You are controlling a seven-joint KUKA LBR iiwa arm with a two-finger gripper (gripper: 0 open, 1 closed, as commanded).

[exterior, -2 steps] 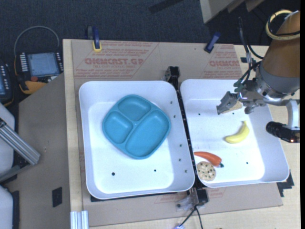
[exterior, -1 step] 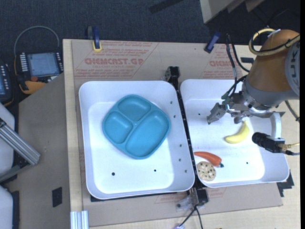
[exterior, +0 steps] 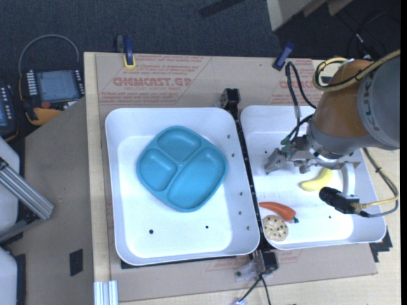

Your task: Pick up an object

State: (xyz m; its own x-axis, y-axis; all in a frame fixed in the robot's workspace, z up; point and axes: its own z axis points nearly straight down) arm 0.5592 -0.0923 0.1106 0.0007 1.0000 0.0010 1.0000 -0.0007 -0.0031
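The right bin (exterior: 267,124) holds a yellow banana (exterior: 315,182), a red chili pepper (exterior: 278,210) and a round speckled cookie (exterior: 275,228). My gripper (exterior: 289,161) hangs over the middle of this bin, just left of and above the banana, with the grey arm and its orange band (exterior: 340,110) behind it. The pepper and cookie lie apart from it, near the bin's front left corner. Nothing is visibly held.
The left bin (exterior: 124,189) carries a blue divided plate (exterior: 182,168) at its centre. A black divider strip (exterior: 243,164) runs between the bins. Cables and a black connector (exterior: 337,199) trail from the arm over the right bin's right side.
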